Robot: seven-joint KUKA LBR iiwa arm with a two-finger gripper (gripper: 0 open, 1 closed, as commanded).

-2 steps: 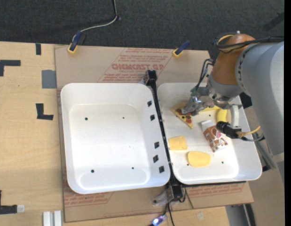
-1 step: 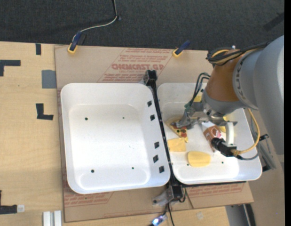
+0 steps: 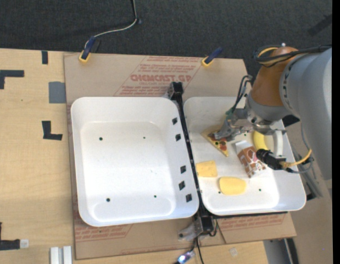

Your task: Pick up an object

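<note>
One pizza-slice toy lies just left of the pincer, long axis slanting down-right; whether the pincer grips it, I cannot tell.

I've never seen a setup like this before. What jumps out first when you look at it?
The big grey arm with its orange band reaches in from the right, its gripper down among the items in the right bin. There lie a pizza slice, a yellow block, a rounded yellow piece and a brown packet. The left bin sits beside it.
</note>
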